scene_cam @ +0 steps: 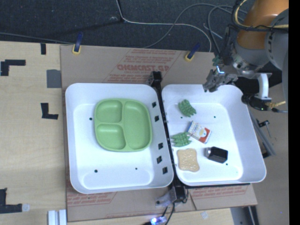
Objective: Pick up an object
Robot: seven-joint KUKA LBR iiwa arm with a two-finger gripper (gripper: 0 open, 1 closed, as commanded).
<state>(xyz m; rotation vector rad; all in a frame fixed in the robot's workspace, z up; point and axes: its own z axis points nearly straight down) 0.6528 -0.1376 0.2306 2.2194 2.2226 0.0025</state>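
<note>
My gripper (pixel 212 86) hangs over the far rim of the right bin (pixel 243 170), near its far right corner, with the orange band of my arm (pixel 262 18) above and to the right. The view is too coarse there for me to tell whether my fingers are apart or together, and I see nothing between them.

The things to pick lie in the right bin, all nearer its left wall than its right. A green leafy toy (pixel 186 108) sits toward the far left part of the floor. Nearer the middle lies a small white, blue and red carton (pixel 199 132), and just to its left a second green leafy piece (pixel 180 138), close to or touching it. Toward the near edge a tan slice of toast (pixel 188 160) lies flat, with a small black block (pixel 216 154) beside it on the right, apart from it.

The left bin (pixel 79 172) holds a green divided plate (pixel 123 124) with three compartments, set in its middle.
</note>
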